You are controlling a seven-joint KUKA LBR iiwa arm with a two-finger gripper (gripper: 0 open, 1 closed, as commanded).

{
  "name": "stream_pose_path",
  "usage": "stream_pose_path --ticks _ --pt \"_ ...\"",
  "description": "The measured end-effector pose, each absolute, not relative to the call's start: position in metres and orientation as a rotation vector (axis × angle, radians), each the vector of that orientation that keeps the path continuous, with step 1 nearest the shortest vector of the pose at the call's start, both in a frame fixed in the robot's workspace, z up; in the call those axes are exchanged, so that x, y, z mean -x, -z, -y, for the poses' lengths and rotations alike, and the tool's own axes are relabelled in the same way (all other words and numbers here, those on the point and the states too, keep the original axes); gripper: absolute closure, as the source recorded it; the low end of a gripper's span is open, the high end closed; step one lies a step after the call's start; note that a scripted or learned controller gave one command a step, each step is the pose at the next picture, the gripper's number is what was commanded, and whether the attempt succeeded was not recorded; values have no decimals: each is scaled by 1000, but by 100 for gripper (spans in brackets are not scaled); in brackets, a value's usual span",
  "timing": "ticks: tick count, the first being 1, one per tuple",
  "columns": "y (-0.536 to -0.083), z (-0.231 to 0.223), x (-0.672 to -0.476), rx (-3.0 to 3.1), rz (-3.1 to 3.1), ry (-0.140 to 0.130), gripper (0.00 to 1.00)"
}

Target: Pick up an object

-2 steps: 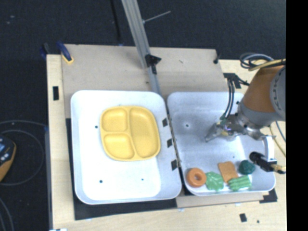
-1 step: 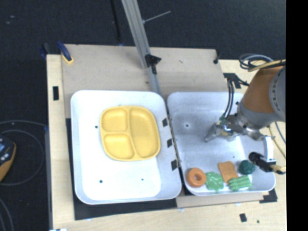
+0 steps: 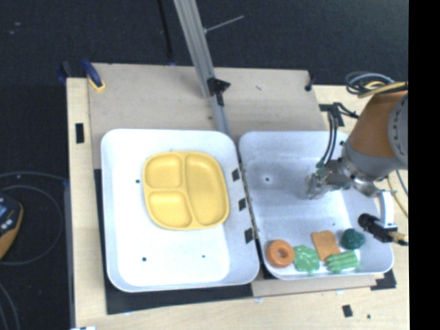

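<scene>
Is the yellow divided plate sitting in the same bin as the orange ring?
No: the yellow divided plate lies in the left bin, the orange ring in the right bin.

No readable txt, labels, brands or nos. anywhere on bench, bins or arm.

Yellow divided plate (image 3: 185, 190) — centred in left bin (image 3: 120, 253).

You cannot tell the finger spacing of the gripper (image 3: 316, 184): too small, blurred. The arm (image 3: 378, 133) is cut off at the right edge.
</scene>
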State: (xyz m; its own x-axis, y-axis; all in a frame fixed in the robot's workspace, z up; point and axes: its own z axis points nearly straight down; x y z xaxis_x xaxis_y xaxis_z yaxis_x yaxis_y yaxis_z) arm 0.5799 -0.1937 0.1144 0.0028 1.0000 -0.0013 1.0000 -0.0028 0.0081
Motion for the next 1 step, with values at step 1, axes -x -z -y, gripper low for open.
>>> stream_pose_path --ticks 1 --pt "-159 192 -583 -2214 -2221 -3 100"
